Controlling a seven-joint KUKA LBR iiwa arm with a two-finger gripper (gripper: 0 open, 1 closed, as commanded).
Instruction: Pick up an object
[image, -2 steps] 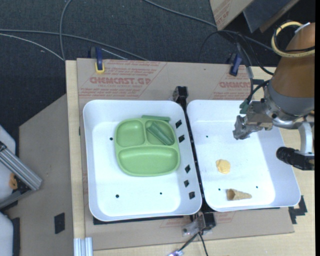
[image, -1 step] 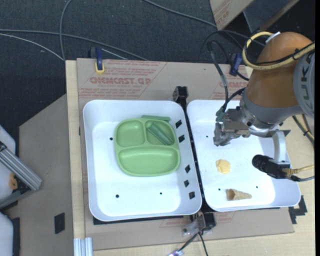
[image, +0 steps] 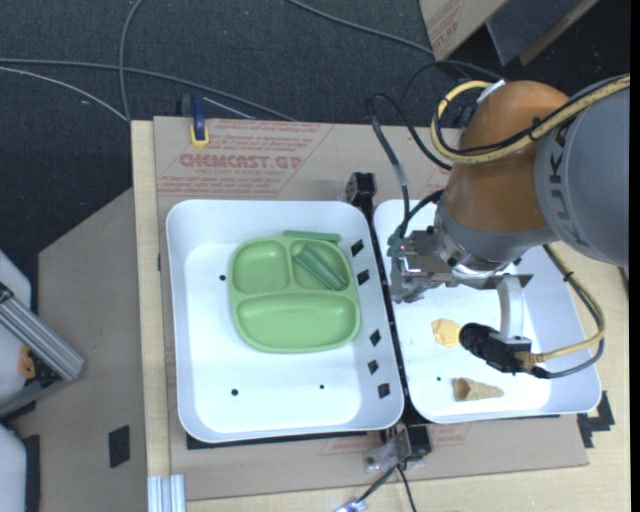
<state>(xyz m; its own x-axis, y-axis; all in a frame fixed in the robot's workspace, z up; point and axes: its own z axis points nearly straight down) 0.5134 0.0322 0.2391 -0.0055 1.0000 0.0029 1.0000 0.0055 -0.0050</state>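
Note:
In the right bin (image: 560, 400) lie a small yellow piece (image: 445, 331) and a tan wedge (image: 477, 389) nearer the front edge. The left bin (image: 200, 400) holds a green divided plate (image: 290, 320) with a darker green item (image: 322, 265) in its upper right compartment. My gripper (image: 410, 275) hangs low over the left side of the right bin, close to the wall between the bins. It is a little up and left of the yellow piece. The wrist hides its tip, and I see nothing held in it.
The grey and orange arm (image: 510, 170) covers the back half of the right bin. A black fitting on a yellow cable (image: 492, 347) hangs just right of the yellow piece. Black clips (image: 375, 340) line the divider between the bins. Cardboard (image: 240, 160) lies behind the left bin.

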